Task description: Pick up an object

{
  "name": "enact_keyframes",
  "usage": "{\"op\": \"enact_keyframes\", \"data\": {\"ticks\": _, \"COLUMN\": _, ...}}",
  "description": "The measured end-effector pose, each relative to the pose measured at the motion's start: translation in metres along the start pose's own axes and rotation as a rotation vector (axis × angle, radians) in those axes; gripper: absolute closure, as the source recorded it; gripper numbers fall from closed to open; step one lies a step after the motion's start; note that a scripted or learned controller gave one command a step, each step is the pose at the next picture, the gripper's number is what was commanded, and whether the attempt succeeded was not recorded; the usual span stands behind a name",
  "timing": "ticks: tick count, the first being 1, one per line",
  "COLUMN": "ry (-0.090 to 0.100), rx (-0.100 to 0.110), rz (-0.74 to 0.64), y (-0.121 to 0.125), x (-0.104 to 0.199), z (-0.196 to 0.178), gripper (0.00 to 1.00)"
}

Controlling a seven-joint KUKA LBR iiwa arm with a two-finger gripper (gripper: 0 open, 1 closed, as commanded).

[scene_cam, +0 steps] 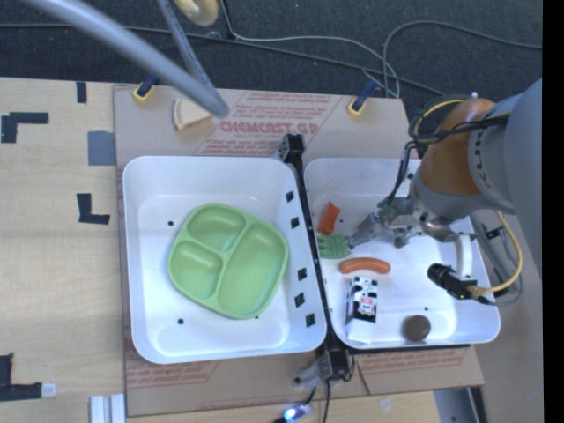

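Two white bins sit side by side on a worktop; the left bin (141,263) holds a green divided plate (229,258), while the right bin (480,324) gathers small pickable items: an orange block (330,217), a sausage (365,265), a cow-print carton (362,300) and a brown puck (417,328). Reaching in from the right edge, the arm bends low over the right bin, its end effector (368,230) just above the sausage near the bin's left wall. I cannot tell whether it is spread or closed.

A grey arm (527,152) is wearing an orange band (449,152); black and yellow cables (493,276) are looping beside its wrist.
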State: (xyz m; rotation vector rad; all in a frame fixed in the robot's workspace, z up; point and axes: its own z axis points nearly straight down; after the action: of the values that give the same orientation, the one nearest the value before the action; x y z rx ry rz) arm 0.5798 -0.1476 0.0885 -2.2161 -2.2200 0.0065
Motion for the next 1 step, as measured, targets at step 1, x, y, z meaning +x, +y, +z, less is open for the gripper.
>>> {"op": "enact_keyframes", "data": {"ticks": 1, "ry": -0.002, "rx": -0.007, "rz": 0.001, "y": 0.0007, "x": -0.0001, "z": 0.0026, "gripper": 0.00}}
